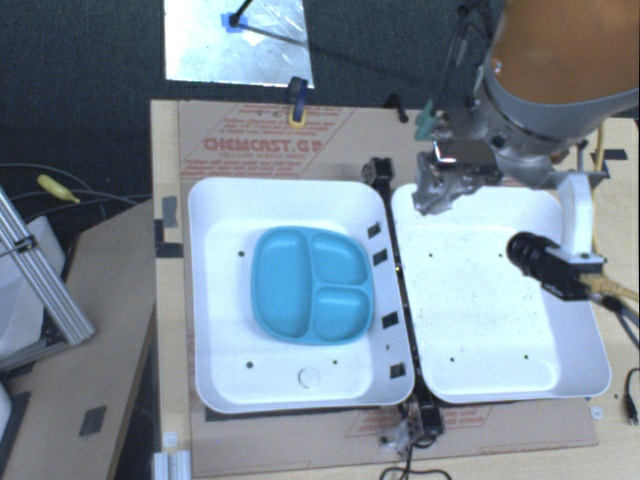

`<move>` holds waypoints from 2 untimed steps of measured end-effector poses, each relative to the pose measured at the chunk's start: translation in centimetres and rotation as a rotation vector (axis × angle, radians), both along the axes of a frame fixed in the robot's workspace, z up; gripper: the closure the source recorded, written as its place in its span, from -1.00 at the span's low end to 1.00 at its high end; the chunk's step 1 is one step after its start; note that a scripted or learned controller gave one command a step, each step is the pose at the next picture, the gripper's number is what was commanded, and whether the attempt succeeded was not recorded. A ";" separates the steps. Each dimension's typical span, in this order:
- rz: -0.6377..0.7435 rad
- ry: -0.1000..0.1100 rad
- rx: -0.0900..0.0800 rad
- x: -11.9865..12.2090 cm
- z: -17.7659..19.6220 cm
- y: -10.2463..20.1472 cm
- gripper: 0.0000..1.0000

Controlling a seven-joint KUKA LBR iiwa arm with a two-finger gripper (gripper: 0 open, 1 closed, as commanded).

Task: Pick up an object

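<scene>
A blue plate [311,285] with three compartments lies flat in the left bin [215,218], a little right of the bin's middle, its right edge near the wall shared with the right bin [570,368] but not touching it. White floor shows all round the plate, widest on the left and at the front, narrower at the back. A small pale round mark or disc [309,377] sits on the floor just in front of the plate; what it is cannot be told. The gripper [436,196] hangs over the back left corner of the right bin, close to the rim and to the black clips [380,258] that run along the seam between the bins. It is blurred, and whether it is open or closed cannot be told; nothing is seen in it. The arm [560,38], with its orange band, fills the upper right and overhangs the back rim of the right bin. A black cylinder on a white bracket [545,256] juts over that bin's right side, leaving the floor's middle and front open. Both bins rest on a cardboard sheet [260,138] that shows beyond their back edges.
</scene>
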State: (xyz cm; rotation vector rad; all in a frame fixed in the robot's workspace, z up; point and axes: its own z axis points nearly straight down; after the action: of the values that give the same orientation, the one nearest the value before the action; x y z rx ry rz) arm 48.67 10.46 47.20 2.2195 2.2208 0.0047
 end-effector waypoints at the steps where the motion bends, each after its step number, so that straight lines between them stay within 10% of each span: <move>1: 0.011 0.001 0.003 -0.1 0.7 8.6 1.00; 2: 0.008 -0.003 0.002 0.0 1.8 8.1 1.00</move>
State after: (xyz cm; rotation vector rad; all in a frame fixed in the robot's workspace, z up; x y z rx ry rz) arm 48.71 18.55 49.01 2.2109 2.2291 0.0101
